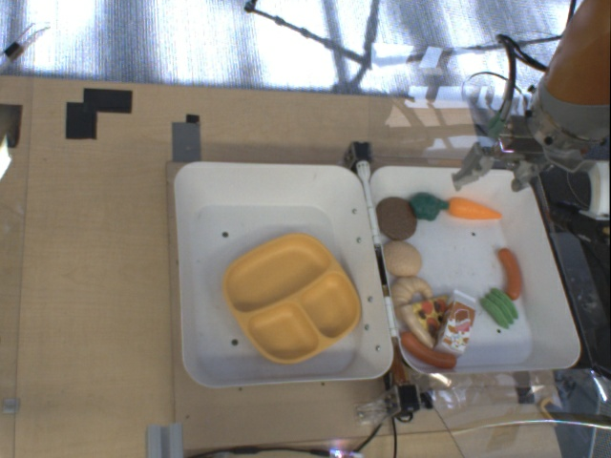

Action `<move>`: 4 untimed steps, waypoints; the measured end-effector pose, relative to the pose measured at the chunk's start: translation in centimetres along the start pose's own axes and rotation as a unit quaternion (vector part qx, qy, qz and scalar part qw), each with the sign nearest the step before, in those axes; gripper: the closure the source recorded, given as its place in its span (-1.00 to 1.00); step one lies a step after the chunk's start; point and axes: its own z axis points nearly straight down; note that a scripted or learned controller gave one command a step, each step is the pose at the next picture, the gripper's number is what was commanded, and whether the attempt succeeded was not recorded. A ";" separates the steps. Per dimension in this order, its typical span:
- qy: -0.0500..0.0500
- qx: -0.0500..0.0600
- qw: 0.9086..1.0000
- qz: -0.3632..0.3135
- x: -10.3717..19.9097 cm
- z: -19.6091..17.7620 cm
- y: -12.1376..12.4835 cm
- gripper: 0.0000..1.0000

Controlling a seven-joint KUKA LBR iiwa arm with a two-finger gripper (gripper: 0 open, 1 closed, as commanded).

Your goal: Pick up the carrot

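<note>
I see the carrot (465,210) lying flat in the right bin (549,284), near its far wall. Gripper (497,167) hovers just beyond the carrot, fingers apparently spread, nothing between them.

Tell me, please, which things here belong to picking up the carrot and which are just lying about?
Part of the job:
carrot
pincer, open above the right bin's far edge

Just lying about:
yellow divided plate in the left bin
brown patty
sausage
green pea pod
small carton
</note>
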 end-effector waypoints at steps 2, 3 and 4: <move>0.006 -0.008 0.999 0.045 -9.2 18.4 6.4 -1.00; 0.003 -0.012 0.991 0.132 -9.0 18.6 4.5 -1.00; -0.004 -0.015 0.998 0.066 -8.9 18.5 5.6 -1.00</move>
